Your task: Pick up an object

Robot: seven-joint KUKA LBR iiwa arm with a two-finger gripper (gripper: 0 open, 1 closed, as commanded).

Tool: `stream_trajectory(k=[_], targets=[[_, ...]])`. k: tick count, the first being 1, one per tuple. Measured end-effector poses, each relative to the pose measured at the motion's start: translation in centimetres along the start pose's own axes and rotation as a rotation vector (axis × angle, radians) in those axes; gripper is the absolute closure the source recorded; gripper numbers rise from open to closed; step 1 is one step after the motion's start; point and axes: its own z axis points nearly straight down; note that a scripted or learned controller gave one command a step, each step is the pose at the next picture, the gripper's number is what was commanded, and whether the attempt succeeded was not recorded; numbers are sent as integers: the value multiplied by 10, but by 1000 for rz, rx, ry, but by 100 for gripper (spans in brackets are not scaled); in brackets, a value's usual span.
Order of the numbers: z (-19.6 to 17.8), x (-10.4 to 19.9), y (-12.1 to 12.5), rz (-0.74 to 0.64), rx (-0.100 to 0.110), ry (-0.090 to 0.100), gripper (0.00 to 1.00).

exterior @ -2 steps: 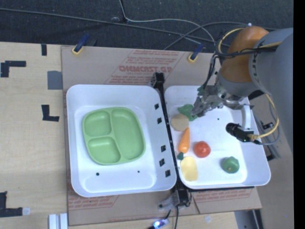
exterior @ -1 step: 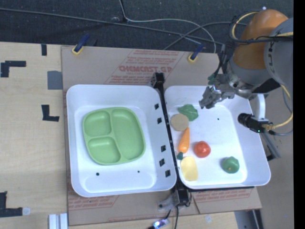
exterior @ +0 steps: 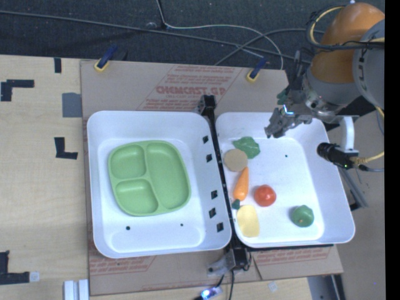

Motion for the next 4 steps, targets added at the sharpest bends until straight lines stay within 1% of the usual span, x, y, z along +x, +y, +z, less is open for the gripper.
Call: stream_trajectory(k=[1, 2, 3, 4], targets=[[3, 45, -9, -3, 4, 1, 100], [18, 94, -10, -4, 5, 0, 100], [26, 153, -18, -5, 4, 1, 100], [30, 205, -12, -6, 4, 1, 100]])
